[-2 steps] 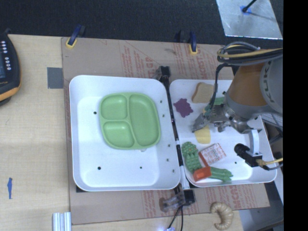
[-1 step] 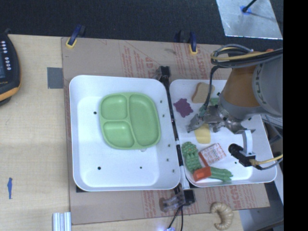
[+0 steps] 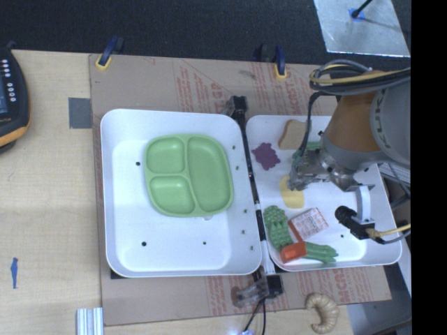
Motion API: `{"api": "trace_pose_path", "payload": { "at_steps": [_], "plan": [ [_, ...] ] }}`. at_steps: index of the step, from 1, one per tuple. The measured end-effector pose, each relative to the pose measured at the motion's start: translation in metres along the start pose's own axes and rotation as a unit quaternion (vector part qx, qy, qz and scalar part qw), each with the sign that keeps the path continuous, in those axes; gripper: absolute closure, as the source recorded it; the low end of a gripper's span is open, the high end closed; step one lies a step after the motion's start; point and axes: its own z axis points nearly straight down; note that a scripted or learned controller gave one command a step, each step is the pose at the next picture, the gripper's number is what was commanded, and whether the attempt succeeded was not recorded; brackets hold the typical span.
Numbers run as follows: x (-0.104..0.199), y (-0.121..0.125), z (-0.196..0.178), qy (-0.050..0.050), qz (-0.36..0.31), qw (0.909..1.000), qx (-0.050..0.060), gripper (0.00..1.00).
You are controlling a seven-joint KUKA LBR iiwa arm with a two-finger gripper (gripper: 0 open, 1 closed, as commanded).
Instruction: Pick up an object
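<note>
A: Checking gripper [image 3: 300, 179]. Hanging low at centre right of the frame, inside the right bin [image 3: 391, 257], just above the yellow block [image 3: 293, 198].

B: Gripping anything?

A: Not showing. Opening state: cannot tell, being hidden under the wrist.

B: Reaching there for what reason?

A: Probably lining up on the block, lying nearest beneath. Purple piece [image 3: 265, 155] lying just to the upper left, packet [image 3: 308, 222] just below; crowding likely making a clean pick harder.

B: Left bin [image 3: 112, 187]?

A: Holding the green plate [image 3: 188, 174] at centre frame, sitting well apart from the tool.
</note>
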Motion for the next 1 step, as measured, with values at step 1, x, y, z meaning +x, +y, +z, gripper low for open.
{"api": "trace_pose_path", "payload": {
  "at_steps": [1],
  "plan": [
    [0.0001,-0.0001,0.0004,0.0,-0.001,1.0,0.0,0.0]
  ]
}}
